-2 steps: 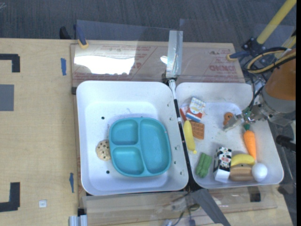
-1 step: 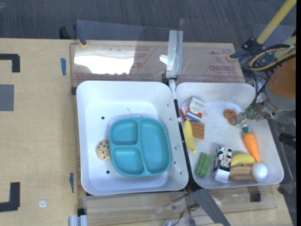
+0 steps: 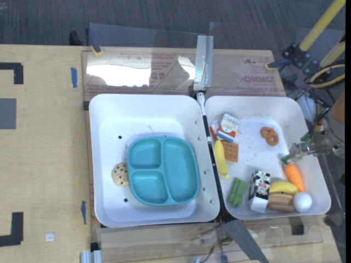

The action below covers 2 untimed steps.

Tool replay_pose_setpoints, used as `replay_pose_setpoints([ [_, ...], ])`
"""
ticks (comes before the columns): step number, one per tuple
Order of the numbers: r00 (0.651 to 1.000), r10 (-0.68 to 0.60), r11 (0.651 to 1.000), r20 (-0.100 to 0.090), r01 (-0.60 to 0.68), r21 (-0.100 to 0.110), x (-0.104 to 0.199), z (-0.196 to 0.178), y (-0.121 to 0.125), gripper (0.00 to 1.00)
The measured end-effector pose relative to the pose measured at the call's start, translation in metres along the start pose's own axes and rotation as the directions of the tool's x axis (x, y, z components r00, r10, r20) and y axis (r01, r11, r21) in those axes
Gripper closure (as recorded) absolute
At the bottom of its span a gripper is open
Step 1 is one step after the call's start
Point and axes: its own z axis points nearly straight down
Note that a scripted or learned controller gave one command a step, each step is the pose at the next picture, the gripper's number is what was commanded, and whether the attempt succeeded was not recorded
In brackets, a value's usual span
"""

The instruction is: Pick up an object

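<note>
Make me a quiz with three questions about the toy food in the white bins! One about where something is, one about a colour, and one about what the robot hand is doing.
1. Where is the cookie?
A. in the left bin, beside the divided plate
B. in the right bin, by the carrot
C. on the wooden bench

2. What colour is the divided plate?
A. red
B. teal
C. yellow

3. What is the gripper doing?
A. lifting the pretzel high
B. resting on the plate
C. sitting low in the right bin just above the carrot, holding nothing

Answers:
1 A, the cookie touches the plate's left edge in the left bin.
2 B, the whole plate is blue-green.
3 C, nothing lies between its fingers, and the pretzel lies apart on the floor of the right bin.
</note>
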Motion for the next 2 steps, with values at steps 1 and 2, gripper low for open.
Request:
replay_pose_setpoints([
  [1, 1.0, 0.0, 1.0, -0.002, 0.0, 0.005, 0.001, 0.003, -0.001, 0.0],
  [2, 0.994, 0.107, 0.994, -0.01, -0.107, 0.002, -0.009, 0.07, 0.003, 0.0],
])
